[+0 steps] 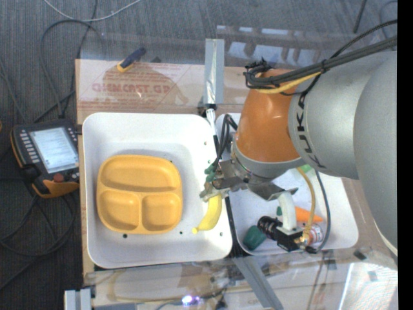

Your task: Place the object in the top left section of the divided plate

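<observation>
While reaching in from the right, gripper [216, 187] sits low over the right edge of the left bin [129, 124], just above a banana [210, 215]. Cannot tell whether the fingers grip it or merely touch its upper end (wrist hides the gap). Banana lies inside the left bin near its right wall, just right of the yellow divided plate [139, 192], apart from it. Right bin [345, 234] holds an orange piece [303, 215] and a dark green object [253, 239], partly under the arm [335, 115].
</observation>
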Robot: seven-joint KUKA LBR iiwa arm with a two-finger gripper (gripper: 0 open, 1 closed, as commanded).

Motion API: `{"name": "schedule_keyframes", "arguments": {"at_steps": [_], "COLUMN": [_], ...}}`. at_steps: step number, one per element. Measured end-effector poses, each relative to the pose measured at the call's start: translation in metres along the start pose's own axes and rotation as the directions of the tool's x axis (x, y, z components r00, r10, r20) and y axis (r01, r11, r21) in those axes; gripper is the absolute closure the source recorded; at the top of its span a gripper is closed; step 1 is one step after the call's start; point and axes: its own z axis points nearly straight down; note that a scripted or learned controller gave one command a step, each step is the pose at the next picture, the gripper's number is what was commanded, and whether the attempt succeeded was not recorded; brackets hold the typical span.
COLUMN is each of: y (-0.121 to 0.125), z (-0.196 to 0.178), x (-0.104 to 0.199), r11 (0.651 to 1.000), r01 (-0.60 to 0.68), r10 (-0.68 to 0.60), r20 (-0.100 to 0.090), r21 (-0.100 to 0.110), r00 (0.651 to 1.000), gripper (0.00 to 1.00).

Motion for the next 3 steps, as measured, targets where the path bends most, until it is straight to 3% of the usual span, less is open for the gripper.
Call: {"name": "schedule_keyframes", "arguments": {"at_steps": [1,3], "y": [0.002,0.001], "z": [-0.025,-0.039], "x": [0.014,0.016], "r11": [0.996,0.996], "r01": [0.092,0.094], "r10": [-0.092,-0.094], "r20": [-0.003,-0.003], "r21": [-0.002,0.012], "r00": [0.996,0.996], "gripper": [1.00,1.00]}}
